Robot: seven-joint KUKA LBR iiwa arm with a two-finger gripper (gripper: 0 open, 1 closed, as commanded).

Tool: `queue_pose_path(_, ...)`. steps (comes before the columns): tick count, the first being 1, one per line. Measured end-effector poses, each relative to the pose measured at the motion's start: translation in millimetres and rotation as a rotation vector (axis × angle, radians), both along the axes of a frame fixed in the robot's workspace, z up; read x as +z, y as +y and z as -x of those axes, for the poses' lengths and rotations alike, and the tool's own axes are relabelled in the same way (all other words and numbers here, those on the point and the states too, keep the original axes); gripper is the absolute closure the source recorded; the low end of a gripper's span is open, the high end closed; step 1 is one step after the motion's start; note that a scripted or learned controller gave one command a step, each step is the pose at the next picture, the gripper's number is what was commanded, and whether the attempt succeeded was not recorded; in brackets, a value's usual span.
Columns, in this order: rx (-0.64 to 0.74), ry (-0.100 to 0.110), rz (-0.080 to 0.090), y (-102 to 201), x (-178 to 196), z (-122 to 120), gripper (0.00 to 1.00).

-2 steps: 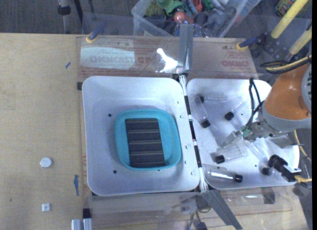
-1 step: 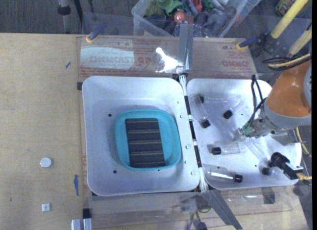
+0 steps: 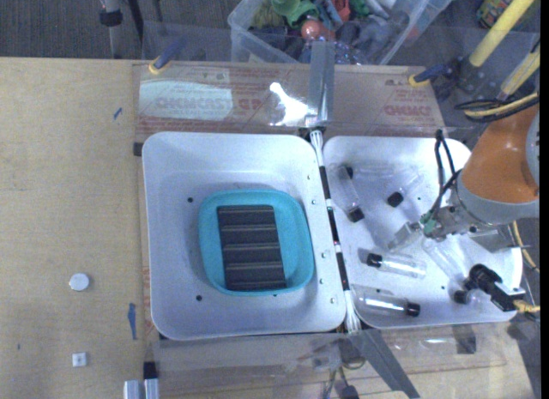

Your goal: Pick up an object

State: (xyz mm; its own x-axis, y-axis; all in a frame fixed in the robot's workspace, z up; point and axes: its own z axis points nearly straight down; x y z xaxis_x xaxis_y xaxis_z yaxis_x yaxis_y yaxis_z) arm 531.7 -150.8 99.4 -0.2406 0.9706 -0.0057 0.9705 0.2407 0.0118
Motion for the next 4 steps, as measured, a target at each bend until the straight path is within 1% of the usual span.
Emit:
queue_pose_path(1, -0.001, -0.004, 0.001, -1, 10, -1, 1.0)
queue_pose_path(2, 0.047, 0.011, -0.002, 53, 87, -10, 1.0)
queue_pose_path(4, 0.049, 0.001, 0.002, 52, 108, -13, 1.0)
